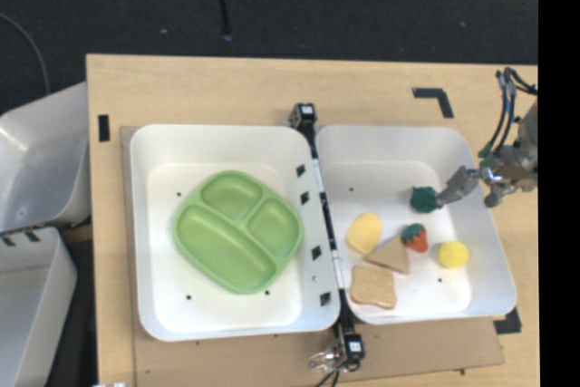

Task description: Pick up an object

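Green plastic, a divided plate (237, 231) lies flat in the left bin (145, 159), well apart from the work. Across the central divider (317, 195) sits the right bin (362, 140), and all further places are given relative to the dark green toy (422, 198), the likeliest target, which rests on that bin's floor toward its right side. Left of and below this toy is a yellow rounded piece (364, 232); directly below it stands a small red strawberry-like toy (415, 237), with a tan wedge (391, 257) and a bread slice (373, 286) lower and leftward, the wedge touching the slice; a yellow ball (453, 255) lies below and to the right. The gripper (453, 188) meets the dark green toy from the right, one finger (459, 184) reaching its edge; whether the fingers are parted or closed, and whether anything is held, cannot be told. A sound grasp probably requires centring the fingers over the toy before closing, then lifting straight up. The strawberry-like toy is the nearest obstacle; the bin's right wall (494, 222) limits approach from that side.
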Controlling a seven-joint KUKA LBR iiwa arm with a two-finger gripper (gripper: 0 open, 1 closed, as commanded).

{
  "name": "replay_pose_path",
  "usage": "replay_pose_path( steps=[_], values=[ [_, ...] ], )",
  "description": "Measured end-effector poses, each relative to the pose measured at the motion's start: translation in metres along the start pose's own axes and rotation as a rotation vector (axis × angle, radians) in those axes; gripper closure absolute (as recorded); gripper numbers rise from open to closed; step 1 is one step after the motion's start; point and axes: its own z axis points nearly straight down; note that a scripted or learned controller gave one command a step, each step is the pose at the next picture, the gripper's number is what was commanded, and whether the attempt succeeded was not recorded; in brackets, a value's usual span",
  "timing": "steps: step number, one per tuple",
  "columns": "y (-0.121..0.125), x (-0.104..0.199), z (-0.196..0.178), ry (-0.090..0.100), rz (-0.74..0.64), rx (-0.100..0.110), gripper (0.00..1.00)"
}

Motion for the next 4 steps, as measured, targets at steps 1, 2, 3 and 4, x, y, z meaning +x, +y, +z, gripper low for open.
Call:
replay_pose_path(
  steps=[1, 2, 3, 4],
  values=[
    [0.002, 0.001, -0.007, -0.003, -0.004, -0.012, 0.00],
    [0.003, -0.011, 0.045, -0.003, -0.001, -0.008, 0.00],
    [0.012, -0.012, 0.092, -0.003, 0.000, -0.009, 0.00],
    [0.013, -0.002, 0.143, -0.002, 0.002, -0.009, 0.00]
  ],
)
